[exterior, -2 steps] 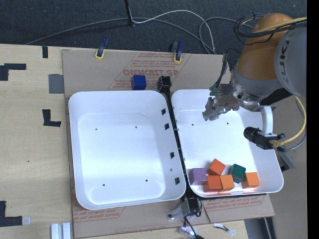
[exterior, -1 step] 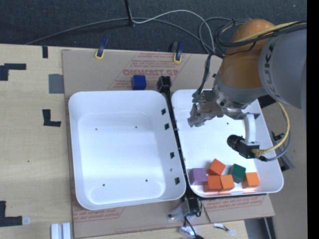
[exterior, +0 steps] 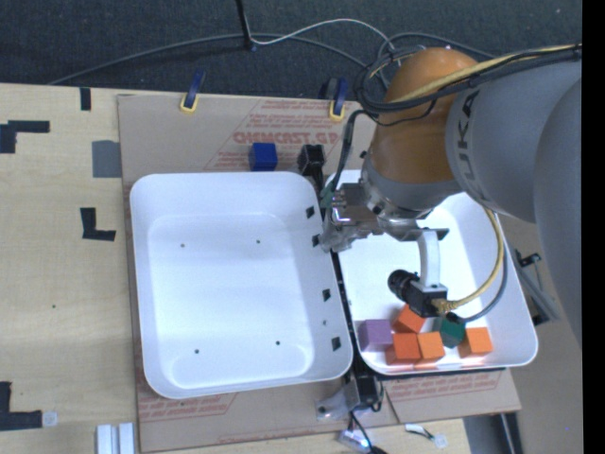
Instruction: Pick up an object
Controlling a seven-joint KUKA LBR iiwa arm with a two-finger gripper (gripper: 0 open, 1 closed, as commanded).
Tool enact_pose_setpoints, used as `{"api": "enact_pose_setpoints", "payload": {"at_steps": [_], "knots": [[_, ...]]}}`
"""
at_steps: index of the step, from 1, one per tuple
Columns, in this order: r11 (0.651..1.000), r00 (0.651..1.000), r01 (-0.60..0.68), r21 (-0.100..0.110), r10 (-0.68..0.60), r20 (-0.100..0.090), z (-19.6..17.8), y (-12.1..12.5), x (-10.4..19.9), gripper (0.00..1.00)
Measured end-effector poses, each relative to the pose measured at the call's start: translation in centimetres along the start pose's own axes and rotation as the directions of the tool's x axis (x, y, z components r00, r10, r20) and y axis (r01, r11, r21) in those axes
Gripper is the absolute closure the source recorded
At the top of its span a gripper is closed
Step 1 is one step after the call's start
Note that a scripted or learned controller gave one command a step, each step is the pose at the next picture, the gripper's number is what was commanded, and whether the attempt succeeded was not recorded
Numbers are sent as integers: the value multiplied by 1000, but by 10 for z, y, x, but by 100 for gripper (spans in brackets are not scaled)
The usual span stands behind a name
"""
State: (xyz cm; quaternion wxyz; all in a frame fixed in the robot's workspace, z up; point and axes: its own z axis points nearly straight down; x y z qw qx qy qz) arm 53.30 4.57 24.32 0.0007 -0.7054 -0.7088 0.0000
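Observation:
Several small blocks lie in the near end of the right bin (exterior: 510, 348): a purple block (exterior: 376, 332), orange blocks (exterior: 407, 348) (exterior: 476, 340) and a dark green block (exterior: 452, 330). My gripper (exterior: 335, 227) hangs over the right bin's left wall, close to the divide between the two bins, well behind the blocks. Nothing shows between its tips. The grey arm with its orange band covers the far part of the right bin.
The left bin (exterior: 151, 253) stands beside the right one with its white floor bare. A blue block (exterior: 264, 155) and a black piece (exterior: 310, 159) sit on the cardboard behind the bins. Cables run across the dark floor at the back.

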Motion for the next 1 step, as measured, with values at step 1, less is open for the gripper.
{"api": "enact_pose_setpoints", "payload": {"at_steps": [1], "knots": [[1000,1000,0,0,0,0,-1,-5,48,100]]}}
